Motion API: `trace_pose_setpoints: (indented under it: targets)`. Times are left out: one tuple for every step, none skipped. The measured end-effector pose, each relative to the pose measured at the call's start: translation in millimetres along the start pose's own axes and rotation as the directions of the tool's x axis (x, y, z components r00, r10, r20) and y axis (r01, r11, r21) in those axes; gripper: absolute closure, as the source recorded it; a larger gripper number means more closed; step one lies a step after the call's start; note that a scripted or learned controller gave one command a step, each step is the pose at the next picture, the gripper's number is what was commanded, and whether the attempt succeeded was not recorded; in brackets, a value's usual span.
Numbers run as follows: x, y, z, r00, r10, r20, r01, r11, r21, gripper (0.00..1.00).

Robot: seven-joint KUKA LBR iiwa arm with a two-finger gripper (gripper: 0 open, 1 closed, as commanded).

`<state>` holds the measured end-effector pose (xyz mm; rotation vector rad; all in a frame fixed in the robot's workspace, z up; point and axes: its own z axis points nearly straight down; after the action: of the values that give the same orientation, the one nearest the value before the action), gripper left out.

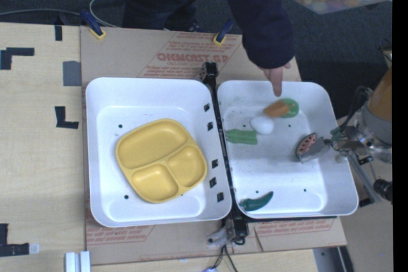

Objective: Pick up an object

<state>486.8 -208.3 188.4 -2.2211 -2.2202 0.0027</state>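
On the left of the table [38, 137] sits the left shallow white bin [102, 137]. In it lies a yellow plastic plate with three parts [160, 159], turned at a slant.

The right shallow white bin [319, 200] sits just beside it, and it holds the small things. A flat green piece [241, 136] lies near its left wall. A dark green curved piece [257, 201] lies near its front wall. A small white lump [262, 125] sits near the middle, and behind it an orange thing rests on a green round thing [282, 108]. A person's hand [275, 83] in a dark blue sleeve reaches down from the top, with a finger just above the orange thing.

Farther right lies a small grey and red oval thing [306, 146]. It is tilted, with its long side running from lower left to upper right.

The claw [336, 139] is at the right edge of this bin, on the grey arm [376, 137]. The view does not show whether it is apart or together.

The grey and red oval thing looks like the one to pick up, as it is the nearest. It lies just to the left of the claw, very close, maybe touching. To take it, the claw would likely need to move a little left and down, and close across its short side. The hand in the bin could get in the way.
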Motion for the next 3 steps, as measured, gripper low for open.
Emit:
trace_pose_setpoints:
  targets:
    - [19.1, 39.9, 101.9, 1.000, -0.002, 0.001, 0.002, 1.000, -0.006, 0.00]
    - [58.2, 88.0, 101.7, 1.000, -0.003, 0.001, 0.003, 1.000, -0.008, 0.00]
    - [31.8, 155.7, 100.1, 1.000, -0.002, 0.002, 0.002, 1.000, -0.003, 0.00]
